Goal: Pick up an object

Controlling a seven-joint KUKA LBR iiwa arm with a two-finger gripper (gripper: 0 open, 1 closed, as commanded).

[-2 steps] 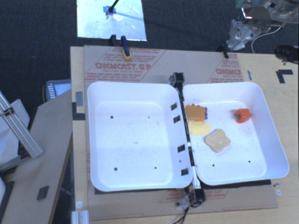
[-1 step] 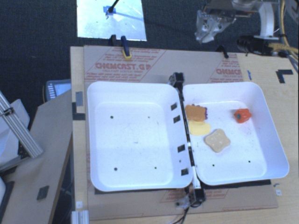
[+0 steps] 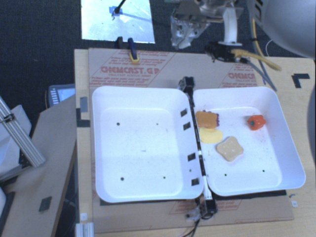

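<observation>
While jaws (image 3: 181,37) aloft: toys (image 3: 207,119) in R bin (image 3: 289,147)

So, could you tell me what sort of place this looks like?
Probably a robotics lab bench set up for picking trials: two white bins clipped side by side on a board, toy food like the red piece, and a gripper above.

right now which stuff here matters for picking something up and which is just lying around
For the job:
- gripper, above the bench behind the bins
- right bin, holding the items below
- orange waffle piece
- yellow slice
- tan toast piece
- red-orange toy

Just lying about:
- left bin
- yellow clamp
- shiny square sheet
</observation>
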